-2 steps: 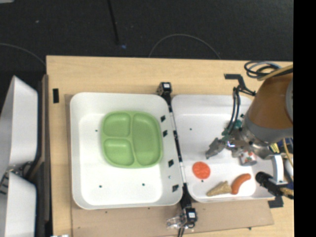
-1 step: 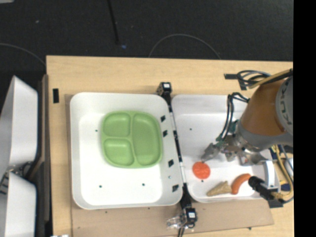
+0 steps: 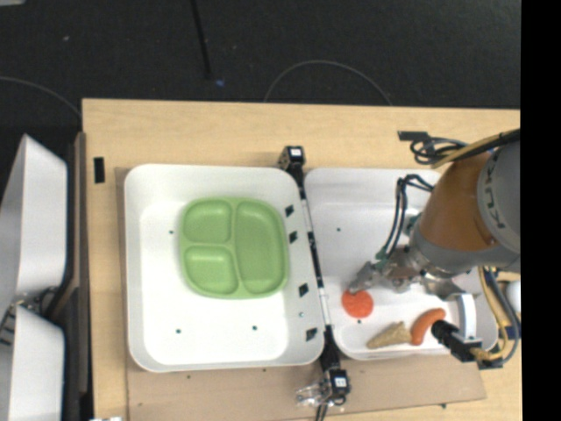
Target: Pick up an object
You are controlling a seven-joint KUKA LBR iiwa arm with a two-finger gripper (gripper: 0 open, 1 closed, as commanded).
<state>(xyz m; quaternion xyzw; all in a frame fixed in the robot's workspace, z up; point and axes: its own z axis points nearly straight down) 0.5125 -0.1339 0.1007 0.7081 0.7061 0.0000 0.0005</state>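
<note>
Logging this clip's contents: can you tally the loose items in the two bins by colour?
Green: 1, the divided plate in the left bin.
Red-orange: 1, the round piece in the right bin, by the gripper.
Orange: 1, the curved piece.
Tan: 1, the cone-shaped piece.
Total: 4

Even overhead light, white bins [image 3: 140, 235] brightly washed, soft focus, dark surround
</note>
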